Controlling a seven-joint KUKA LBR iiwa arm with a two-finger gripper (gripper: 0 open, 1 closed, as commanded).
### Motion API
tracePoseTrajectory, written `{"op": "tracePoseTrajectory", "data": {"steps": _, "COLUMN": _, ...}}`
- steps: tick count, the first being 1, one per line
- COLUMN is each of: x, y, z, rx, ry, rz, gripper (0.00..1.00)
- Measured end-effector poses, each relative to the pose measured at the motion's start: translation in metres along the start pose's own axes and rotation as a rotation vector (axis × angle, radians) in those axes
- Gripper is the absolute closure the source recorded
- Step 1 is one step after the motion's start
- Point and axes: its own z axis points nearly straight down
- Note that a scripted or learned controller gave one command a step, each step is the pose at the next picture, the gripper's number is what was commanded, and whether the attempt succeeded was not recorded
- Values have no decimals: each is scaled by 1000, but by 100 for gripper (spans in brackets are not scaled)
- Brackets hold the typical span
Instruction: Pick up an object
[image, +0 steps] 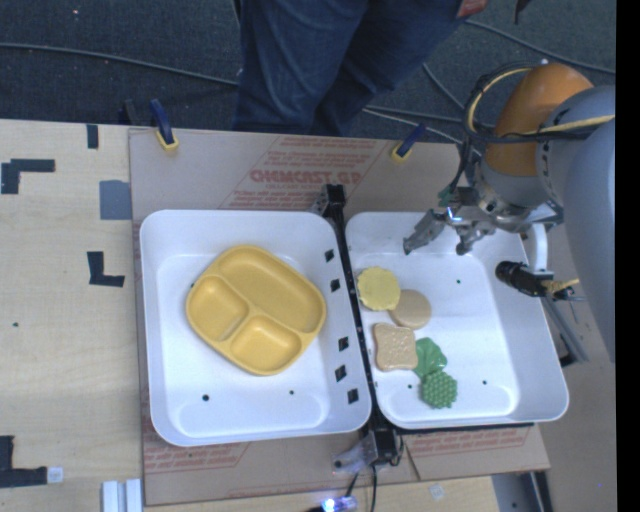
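Gripper (441, 237) sits over the far part of the right bin (520, 345), fingers spread apart, nothing between them. One fingertip points left toward the far-left area of that bin, the other hangs just right of it. Arm (560, 110) comes in from the right, orange band at the far right above the wrist.

Objects, all in the right bin, clustered along its left side, well near of the gripper:
- yellow round piece (379, 288), farthest of the group, close to the divider between bins
- tan round piece (411, 309), just right of and near of the yellow one, touching or slightly overlapping it
- toast-shaped piece (395, 348), nearer again, edge against the tan round
- green leafy piece (431, 356), just right of the toast, touching it
- green bumpy piece (438, 389), nearest of the lot, against the leafy one; the two greens may be a single item, hard to separate at this resolution

Left bin (170, 400) holds a yellow divided tray (256, 309) with three compartments, lying flat and rotated at an angle, roughly centred.

Both bins rest on a cardboard sheet (290, 170) clamped at the far edge by two blue-and-yellow clamps (163, 128). Wooden bench (60, 330) extends left with dark tape marks. A person in dark trousers (300, 55) stands at the far side.

A black fitting (522, 277) sticks out at the right bin's right rim.
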Motion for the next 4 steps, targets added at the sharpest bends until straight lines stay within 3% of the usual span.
{"op": "tracePoseTrajectory", "data": {"steps": 1, "x": 1, "y": -1, "z": 58, "rx": 0, "ry": 0, "rz": -1, "gripper": 0}}
{"op": "tracePoseTrajectory", "data": {"steps": 2, "x": 2, "y": -1, "z": 49, "rx": 2, "ry": 1, "rz": -2, "gripper": 100}}
{"op": "tracePoseTrajectory", "data": {"steps": 4, "x": 2, "y": -1, "z": -49, "rx": -10, "ry": -1, "rz": 0, "gripper": 100}}
